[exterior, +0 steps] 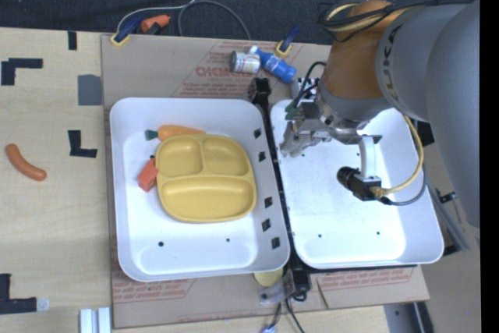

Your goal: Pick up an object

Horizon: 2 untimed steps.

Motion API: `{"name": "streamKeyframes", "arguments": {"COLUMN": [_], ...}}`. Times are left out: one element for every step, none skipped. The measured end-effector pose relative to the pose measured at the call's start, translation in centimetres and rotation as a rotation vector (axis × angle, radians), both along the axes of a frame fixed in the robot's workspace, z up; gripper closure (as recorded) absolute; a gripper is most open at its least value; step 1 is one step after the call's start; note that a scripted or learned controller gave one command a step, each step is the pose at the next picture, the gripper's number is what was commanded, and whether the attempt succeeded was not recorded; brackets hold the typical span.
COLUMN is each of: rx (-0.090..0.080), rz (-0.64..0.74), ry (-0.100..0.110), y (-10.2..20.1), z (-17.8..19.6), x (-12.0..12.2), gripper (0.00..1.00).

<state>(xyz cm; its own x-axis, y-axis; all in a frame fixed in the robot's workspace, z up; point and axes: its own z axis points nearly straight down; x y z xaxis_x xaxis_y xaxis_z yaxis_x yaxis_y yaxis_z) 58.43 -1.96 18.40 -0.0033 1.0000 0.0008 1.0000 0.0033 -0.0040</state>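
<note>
**Hand low at the divider edge of the right bin**

The hand (295,138) sits in the right bin (351,238), close against the bin's left wall, where the two bins meet. Whether it is open or closed cannot be told, and nothing shows in its grip. The grey arm (437,51) with its orange band (355,51) comes in from the right and covers the bin's upper right corner. A black fitting with a yellow cable (360,185) hangs just right of the hand, below the wrist.

Below and to the right of the hand the right bin's white floor lies bare out to the near and far-right rims.

Left of the hand, across the divider, the left bin (132,246) holds a yellow divided plate (207,177) near its middle. A toy carrot (181,132) lies along the plate's upper edge and an orange piece (147,174) touches its left side. Bare floor runs along that bin's lower and left rims.

Above the hand, beyond the bins, a blue-and-white bottle (265,62) lies on the bench (47,246). Far left, an orange sausage shape (25,162) rests well apart from everything
</note>
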Motion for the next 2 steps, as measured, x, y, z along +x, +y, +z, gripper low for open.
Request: {"name": "streamKeyframes", "arguments": {"rx": [0.002, -0.001], "rz": [0.009, -0.004], "ry": [-0.002, -0.005], "y": [11.9, 8.0], "z": [0.0, 2.6], "x": [-1.4, -0.8], "gripper": [1.00, 1.00]}}
